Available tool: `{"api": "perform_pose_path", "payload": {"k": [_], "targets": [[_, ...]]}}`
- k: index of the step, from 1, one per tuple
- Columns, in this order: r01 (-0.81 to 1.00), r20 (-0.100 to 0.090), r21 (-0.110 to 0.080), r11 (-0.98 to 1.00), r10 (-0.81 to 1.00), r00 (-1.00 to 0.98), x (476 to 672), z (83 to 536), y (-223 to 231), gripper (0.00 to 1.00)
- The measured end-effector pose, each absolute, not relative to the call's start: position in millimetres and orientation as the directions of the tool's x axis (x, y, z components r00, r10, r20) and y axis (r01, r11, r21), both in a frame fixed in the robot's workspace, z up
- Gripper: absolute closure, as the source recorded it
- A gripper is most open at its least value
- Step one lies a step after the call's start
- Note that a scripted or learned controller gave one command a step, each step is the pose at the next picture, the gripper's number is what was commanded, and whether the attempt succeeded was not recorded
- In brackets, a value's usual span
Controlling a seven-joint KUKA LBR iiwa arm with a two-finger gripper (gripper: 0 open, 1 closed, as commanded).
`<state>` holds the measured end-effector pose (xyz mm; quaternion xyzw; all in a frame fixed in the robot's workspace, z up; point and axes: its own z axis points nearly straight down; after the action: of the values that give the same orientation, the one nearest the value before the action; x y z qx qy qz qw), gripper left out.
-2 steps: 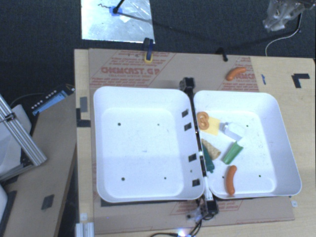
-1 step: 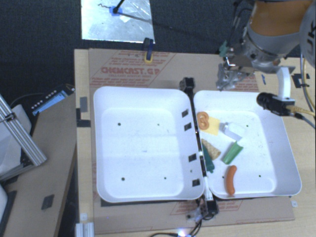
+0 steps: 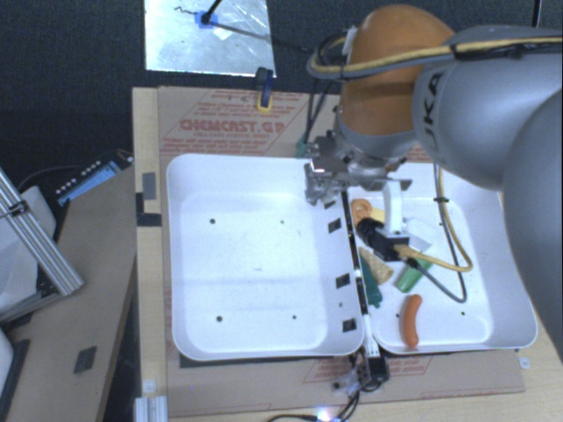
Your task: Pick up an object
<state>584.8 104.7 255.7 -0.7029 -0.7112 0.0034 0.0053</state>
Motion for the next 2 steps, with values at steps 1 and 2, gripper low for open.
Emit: {"api": "perform_pose_path", "payload": {"k": [1, 2], "targets": [[1.0, 0.002, 0.02, 0.005, 1.0, -0.005, 608.6, 426.0, 93.0, 1.0], [1.0, 0.002, 0.013, 0.005, 1.0, -0.005, 586.0, 541.0, 84.5, 1.0]]}}
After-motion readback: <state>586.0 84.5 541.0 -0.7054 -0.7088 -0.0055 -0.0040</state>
